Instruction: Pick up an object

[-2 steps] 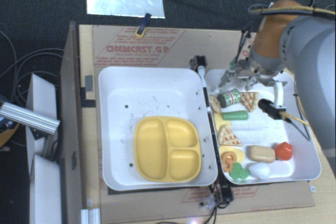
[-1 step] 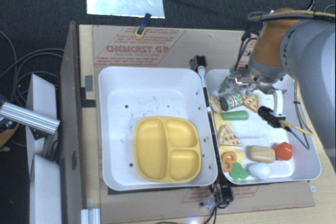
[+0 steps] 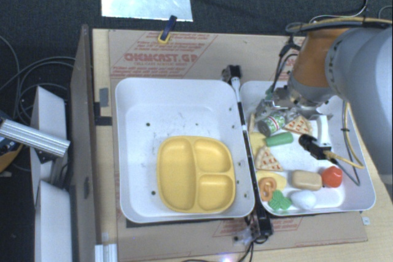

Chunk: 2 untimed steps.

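End effector lowered into right bin, at small can among toy foods; grip state cannot be told. Nothing seen lifted; pick judged unfinished.

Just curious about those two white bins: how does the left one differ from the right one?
The left bin holds a single yellow divided tray; the right bin holds many small toy foods, such as a pizza slice and a tomato. The arm's end effector hangs over the right bin, not the left. Both are shallow, white and side by side.
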Each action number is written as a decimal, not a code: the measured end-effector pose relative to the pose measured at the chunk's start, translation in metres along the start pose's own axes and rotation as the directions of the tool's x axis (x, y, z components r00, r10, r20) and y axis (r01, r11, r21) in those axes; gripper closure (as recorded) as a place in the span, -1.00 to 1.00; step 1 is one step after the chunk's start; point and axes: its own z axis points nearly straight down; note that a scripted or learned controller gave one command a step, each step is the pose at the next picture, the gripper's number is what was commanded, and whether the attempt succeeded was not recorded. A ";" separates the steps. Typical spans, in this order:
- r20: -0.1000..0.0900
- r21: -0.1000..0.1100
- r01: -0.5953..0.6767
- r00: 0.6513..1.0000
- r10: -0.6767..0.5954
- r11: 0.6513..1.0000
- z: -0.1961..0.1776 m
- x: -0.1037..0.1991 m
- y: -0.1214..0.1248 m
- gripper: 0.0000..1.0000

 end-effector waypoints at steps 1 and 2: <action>-0.007 0.001 0.004 1.000 -0.004 1.000 -0.010 0.005 0.001 1.00; -0.007 0.002 0.005 1.000 -0.005 1.000 -0.009 0.005 0.001 -1.00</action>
